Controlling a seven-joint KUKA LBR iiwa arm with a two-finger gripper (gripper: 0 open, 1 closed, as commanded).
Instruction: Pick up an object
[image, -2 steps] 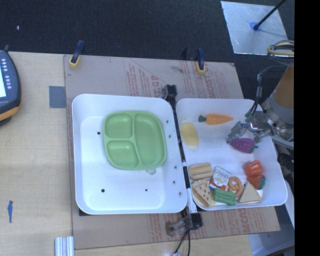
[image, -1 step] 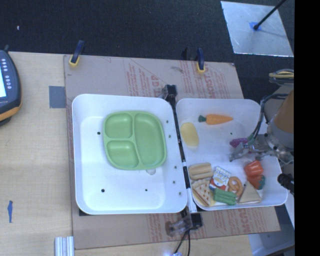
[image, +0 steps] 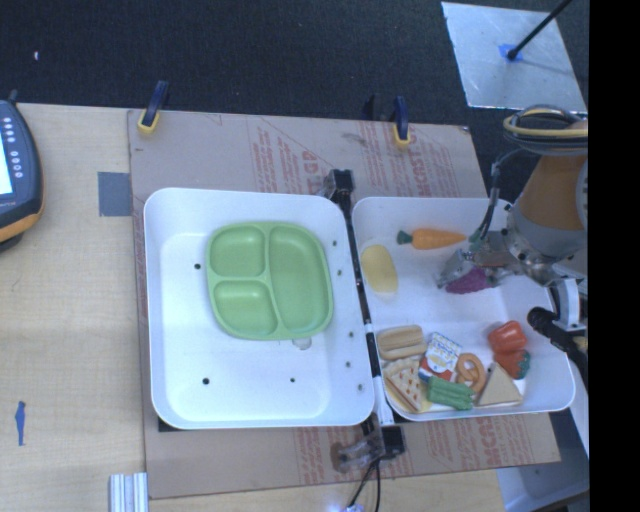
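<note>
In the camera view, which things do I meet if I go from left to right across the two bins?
Green plate → yellow piece → hot dog → carrot → purple piece by the gripper → red pepper.

A robot lab: a bench (image: 70, 330) with cardboard (image: 300, 150) clamped down by clips (image: 152, 108), two white bins (image: 175, 300) holding toy food (image: 440, 375), and a control pendant (image: 15, 170) at far left.
</note>
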